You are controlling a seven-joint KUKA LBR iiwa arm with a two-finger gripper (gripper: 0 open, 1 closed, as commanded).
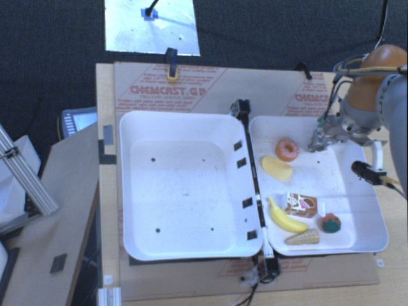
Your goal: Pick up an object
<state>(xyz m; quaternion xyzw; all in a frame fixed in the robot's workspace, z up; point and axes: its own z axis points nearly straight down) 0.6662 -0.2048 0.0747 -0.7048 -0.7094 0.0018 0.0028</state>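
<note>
On the bench, seen from the fixed overhead camera, two shallow white plastic bins lie side by side on a sheet of printed cardboard (210, 85). Left-hand bin (185, 183): only its bare floor with a few small dark holes. Right-hand bin (366, 231): six small items. An orange-pink ring doughnut (287, 149) lies toward the far side, with a pale yellow rounded wedge (276, 167) just beside it on the near-left. Toward the near side a yellow toy banana (285, 217) curves along the left wall; a small brown-and-white printed carton (301, 204) touches its upper right, a tan triangular wedge (303, 237) lies just below it, and a red and green berry-like piece (330, 222) sits near the carton's right. A black clip strip (250, 171) joins the two bins along their shared edge.

Grey arm with orange band (376, 81): enters from the right and bends down over the far-right corner of the right-hand bin. Two-finger metal gripper (319, 142): its tip is low over the bin floor, to the right of the doughnut and apart from it. How far the gripper is parted cannot be told at this resolution, and no item is seen within it. A yellow clamp (172, 74) pins the cardboard's far edge.
</note>
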